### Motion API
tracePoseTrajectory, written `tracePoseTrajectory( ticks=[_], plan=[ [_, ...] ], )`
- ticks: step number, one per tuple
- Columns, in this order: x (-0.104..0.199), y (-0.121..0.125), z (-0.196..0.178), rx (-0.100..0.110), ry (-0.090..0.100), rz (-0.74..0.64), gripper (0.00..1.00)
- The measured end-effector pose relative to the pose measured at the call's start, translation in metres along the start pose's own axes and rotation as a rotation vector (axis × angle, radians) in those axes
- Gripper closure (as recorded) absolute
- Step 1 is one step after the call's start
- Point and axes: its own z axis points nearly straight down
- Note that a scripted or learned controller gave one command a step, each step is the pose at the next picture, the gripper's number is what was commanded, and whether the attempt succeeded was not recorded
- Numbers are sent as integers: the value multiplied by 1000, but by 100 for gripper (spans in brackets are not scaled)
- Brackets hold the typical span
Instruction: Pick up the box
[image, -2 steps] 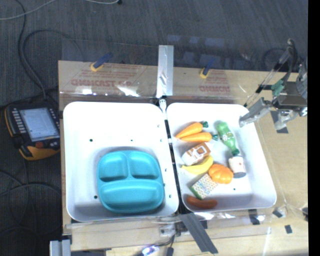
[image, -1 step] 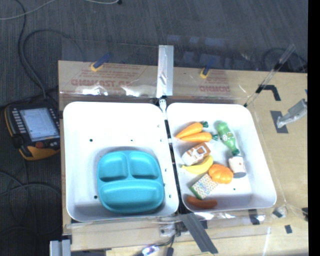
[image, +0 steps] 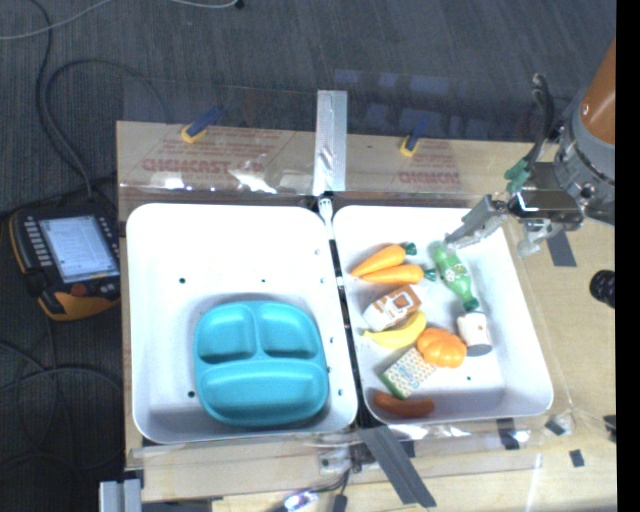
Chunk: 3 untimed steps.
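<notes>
A handheld control unit lies on the floor left of the desk. The left bin holds a blue divided plate. In the right bin, two carrots lie at the top, a green bottle beside them. Below sit a small printed carton, a banana, an orange and a white cup. The box lies near the front wall, just above a sausage. The jaws hang over the bin's upper right corner; whether they are apart or together I cannot tell.
</notes>
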Motion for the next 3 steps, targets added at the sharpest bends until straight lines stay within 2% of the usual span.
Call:
tracePoseTrajectory(
  ticks=[1, 2, 3],
  plan=[
    [-118, -2, 0, -1, -3, -184, 0],
    [-65, 30, 23, 0, 0, -217, 0],
    [-25, -1, 0, -1, -1, -213, 0]
  ],
)
